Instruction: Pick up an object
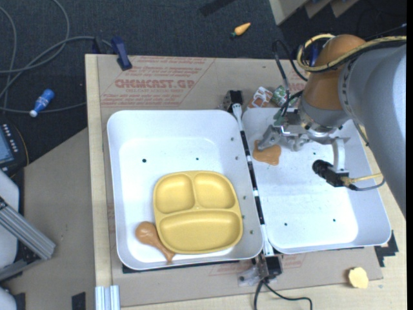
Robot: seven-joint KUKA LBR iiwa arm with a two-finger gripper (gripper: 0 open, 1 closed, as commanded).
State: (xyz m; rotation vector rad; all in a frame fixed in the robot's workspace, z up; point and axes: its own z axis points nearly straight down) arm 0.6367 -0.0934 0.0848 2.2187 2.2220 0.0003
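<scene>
A tan, flat piece of toy food [266, 154] lies in the right bin [310, 225] close to its left wall. My gripper [282, 143] hangs just above and to the right of it, with its metal fingers [266, 138] spread open; nothing shows between them. The left fingertip is at the tan piece's upper edge. A yellow divided plate [197, 210] fills the front of the left bin [129, 141], and an orange toy drumstick [151, 236] lies against the plate's front-left corner.
A black part with a yellow cable [330, 173] hangs over the right bin beside the arm. A small colourful item [268, 97] sits at the right bin's back edge. A yellow lump [357, 277] lies on the bench at the front right.
</scene>
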